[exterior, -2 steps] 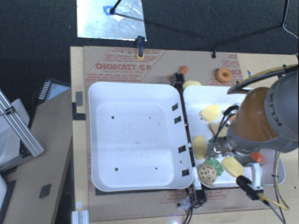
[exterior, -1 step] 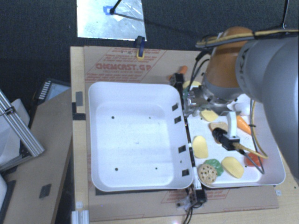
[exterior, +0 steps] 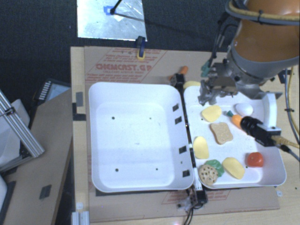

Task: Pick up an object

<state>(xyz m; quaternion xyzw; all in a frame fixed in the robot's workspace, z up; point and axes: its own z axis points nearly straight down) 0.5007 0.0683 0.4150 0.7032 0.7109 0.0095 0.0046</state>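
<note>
In the right bin (exterior: 276, 172), toy foods crowd together: a bread slice (exterior: 221, 132), a tomato (exterior: 255, 159), a cookie (exterior: 207, 174) and yellow pieces. The gripper (exterior: 207, 96) hangs over the far-left corner, above a yellow chip (exterior: 211, 113); finger state cannot be told.

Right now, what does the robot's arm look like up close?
The arm is grey metal with a big shiny orange band around it. Thin dark cables loop along its left side. At its end sits a small grey gripper made of blocky metal parts.
</note>
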